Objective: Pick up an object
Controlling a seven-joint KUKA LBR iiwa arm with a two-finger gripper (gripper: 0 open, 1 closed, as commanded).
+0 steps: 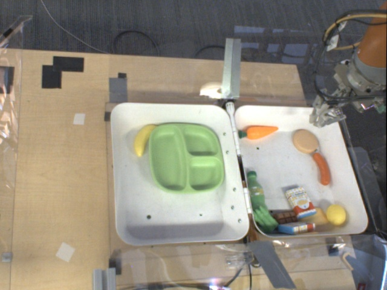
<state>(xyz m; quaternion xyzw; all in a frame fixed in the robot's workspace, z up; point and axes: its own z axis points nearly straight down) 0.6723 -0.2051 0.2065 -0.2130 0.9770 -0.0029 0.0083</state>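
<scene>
Wooden bench (pixel 60 180) bears two bins. Near right — lemon (pixel 336 214), carton (pixel 299 200), bottle (pixel 256 192); farther, sausage (pixel 323 168), carrot (pixel 260 132), all loose for picking. Gripper (pixel 325 113) hovers over the far-right rim; whether it is parted or closed, I cannot tell.

We count two white bins, left bin (pixel 121 180) and right bin (pixel 272 162). Left: one green tray (pixel 184 157), one banana (pixel 143 139). Right: one carrot (pixel 260 132), one sausage (pixel 323 168), one lemon (pixel 335 214), one green bottle (pixel 256 192), one small carton (pixel 299 199).
</scene>
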